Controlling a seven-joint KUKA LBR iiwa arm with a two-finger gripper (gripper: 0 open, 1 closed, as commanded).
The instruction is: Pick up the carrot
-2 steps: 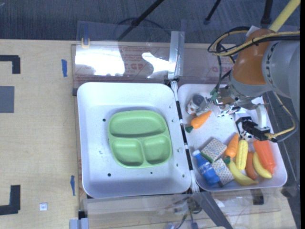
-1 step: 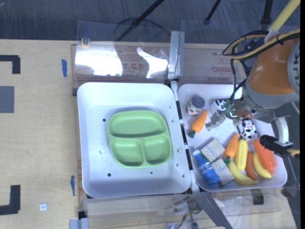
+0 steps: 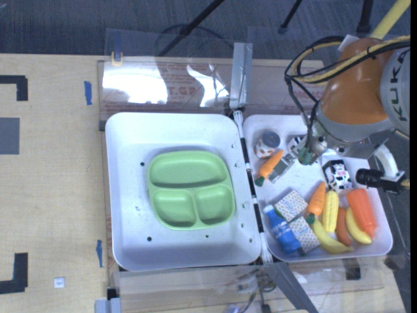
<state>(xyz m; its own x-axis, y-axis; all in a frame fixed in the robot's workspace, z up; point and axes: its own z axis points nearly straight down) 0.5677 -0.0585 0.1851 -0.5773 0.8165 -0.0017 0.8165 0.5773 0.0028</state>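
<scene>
Gripper at carrot, finger spread indiscernible; carrot near right bin's left wall, open floor just below.

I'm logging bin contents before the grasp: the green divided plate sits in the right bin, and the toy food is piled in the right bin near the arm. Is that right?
Not quite. The camera view shows the green divided plate in the left bin, not the right one. The rest holds: the toy food, including a carrot and a banana, lies in the right bin near the arm.
</scene>
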